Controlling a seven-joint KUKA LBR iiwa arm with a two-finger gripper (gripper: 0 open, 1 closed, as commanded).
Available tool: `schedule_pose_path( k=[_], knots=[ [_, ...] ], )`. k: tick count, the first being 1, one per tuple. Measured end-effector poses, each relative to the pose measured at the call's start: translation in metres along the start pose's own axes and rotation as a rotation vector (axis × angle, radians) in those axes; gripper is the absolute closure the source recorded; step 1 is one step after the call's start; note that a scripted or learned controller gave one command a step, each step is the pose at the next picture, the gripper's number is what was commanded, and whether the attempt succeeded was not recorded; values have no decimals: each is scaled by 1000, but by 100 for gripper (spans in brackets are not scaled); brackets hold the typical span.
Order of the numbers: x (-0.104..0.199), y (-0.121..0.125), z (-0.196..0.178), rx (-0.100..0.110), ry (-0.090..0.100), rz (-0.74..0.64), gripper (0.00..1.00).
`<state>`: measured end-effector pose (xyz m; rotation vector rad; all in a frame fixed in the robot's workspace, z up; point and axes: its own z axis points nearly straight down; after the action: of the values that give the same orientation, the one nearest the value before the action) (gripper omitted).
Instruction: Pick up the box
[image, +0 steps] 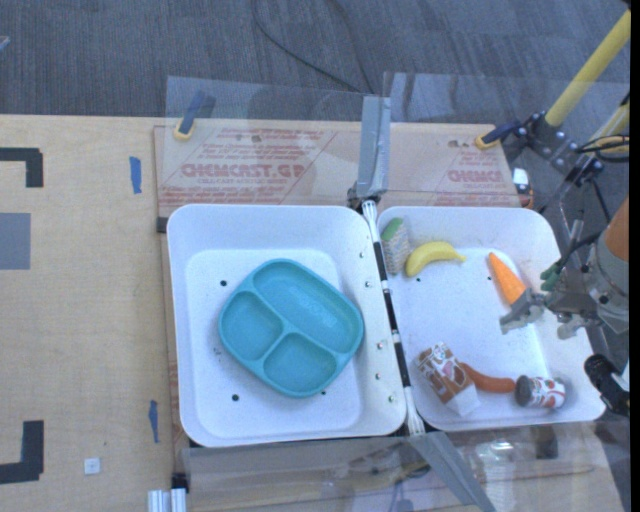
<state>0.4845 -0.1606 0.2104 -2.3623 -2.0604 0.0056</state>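
The box (445, 378) is a small brown and white carton lying tilted in the right bin (470, 290), near that bin's front left corner. My gripper (535, 312) hovers over the right side of the same bin, just below the carrot (507, 279). It stands well to the right of the box and further back, and nothing is seen in its grasp.
A brown sausage (490, 381) and a small can (541, 392) lie right beside the box. A banana (432, 256) and a green and white packet (395, 241) sit at the bin's back left. The left bin (200, 250) holds a blue divided plate (291, 326).
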Motion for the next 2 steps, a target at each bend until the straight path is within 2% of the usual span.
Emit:
schedule_pose_path(
  k=[1,2],
  knots=[
    [0,0,0,0,0,1,0],
    [58,56,96,-1,-1,-125,0]
  ],
)
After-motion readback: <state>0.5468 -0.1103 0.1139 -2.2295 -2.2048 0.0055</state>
